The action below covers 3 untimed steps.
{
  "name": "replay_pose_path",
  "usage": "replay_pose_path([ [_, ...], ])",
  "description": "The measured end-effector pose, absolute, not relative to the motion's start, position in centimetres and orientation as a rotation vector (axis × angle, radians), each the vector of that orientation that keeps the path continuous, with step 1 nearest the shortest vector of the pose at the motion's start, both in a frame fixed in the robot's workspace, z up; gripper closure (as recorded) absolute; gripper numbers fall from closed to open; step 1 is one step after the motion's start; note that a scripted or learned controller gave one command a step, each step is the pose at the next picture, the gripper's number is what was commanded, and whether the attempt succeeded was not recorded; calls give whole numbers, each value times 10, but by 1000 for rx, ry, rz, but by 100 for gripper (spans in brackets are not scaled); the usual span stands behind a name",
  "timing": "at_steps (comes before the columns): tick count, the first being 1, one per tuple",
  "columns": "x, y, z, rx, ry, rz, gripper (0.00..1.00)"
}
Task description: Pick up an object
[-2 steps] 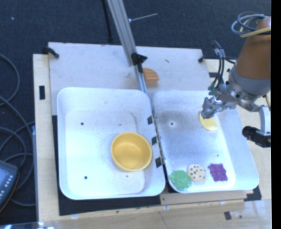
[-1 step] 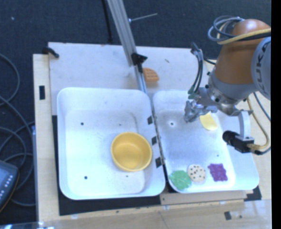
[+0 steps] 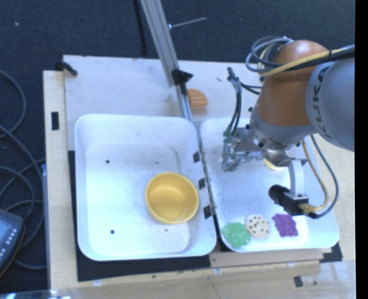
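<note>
Green piece (image 3: 236,233) beside spotted cookie (image 3: 256,225)

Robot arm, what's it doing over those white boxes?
The robot arm reaches in over the right bin, with its tool low near that bin's upper left part. It's meant to pick something up. Three small toys lie along the bin's near edge: a green one, a spotted cookie and a purple one. A yellow bowl sits in the left bin.
</note>
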State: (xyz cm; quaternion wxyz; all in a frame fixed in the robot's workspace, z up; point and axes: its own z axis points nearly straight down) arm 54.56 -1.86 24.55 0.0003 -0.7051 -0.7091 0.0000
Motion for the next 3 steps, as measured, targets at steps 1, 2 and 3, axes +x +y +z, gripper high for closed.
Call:
replay_pose_path([
  [1, 532, 26, 235, -2215, -2228, 0, 100],
  [2, 513, 82, 248, -2211, -2232, -6, 100],
  [3, 514, 79, 247, -2219, -2224, -4, 0],
])
